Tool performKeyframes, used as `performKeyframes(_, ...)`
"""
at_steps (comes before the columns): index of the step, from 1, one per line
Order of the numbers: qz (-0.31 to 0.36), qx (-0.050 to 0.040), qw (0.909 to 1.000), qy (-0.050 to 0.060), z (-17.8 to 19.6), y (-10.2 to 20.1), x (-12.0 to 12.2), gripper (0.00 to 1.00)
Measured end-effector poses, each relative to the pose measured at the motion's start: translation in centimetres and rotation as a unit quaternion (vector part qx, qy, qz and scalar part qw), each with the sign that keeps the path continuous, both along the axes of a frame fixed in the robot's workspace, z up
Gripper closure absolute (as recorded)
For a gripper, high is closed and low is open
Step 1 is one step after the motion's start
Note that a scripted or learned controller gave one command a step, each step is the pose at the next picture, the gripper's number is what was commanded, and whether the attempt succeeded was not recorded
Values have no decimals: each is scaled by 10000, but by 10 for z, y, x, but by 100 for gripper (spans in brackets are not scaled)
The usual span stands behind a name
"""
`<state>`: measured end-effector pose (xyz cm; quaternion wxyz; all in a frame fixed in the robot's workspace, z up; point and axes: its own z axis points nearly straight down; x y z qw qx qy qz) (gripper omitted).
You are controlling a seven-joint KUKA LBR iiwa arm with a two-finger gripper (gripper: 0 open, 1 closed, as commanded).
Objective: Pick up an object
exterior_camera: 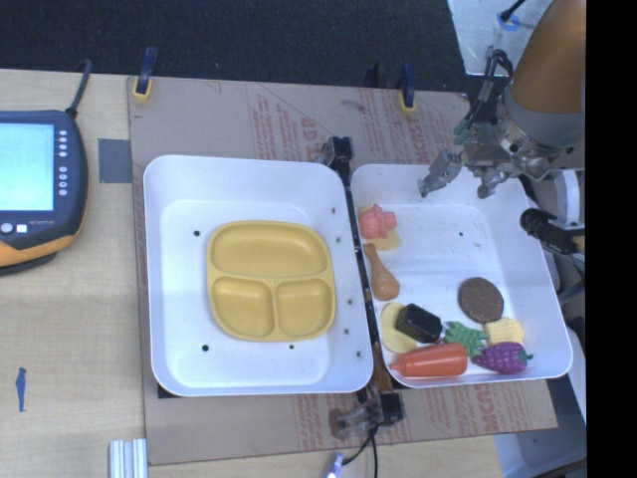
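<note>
The grey two-finger hand (461, 175) hangs over the far edge of the right shallow white bin (518, 257), its fingers spread wide with nothing between them. Toys lie along that bin's left and near edges: a pink toy (376, 222), a tan drumstick (380, 275), a black block (419, 322) on a yellow slice (394, 335), a brown round patty (481, 299), an orange carrot (432, 362), and purple grapes (502, 358) in the near right corner. The left white bin (179, 366) carries a yellow divided plastic tray (271, 279) at its middle.
</note>
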<state>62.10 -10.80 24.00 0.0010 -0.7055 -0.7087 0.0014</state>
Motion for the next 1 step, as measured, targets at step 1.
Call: performKeyframes(1,-5,-4,10000,11,-85,-41,-45,0)
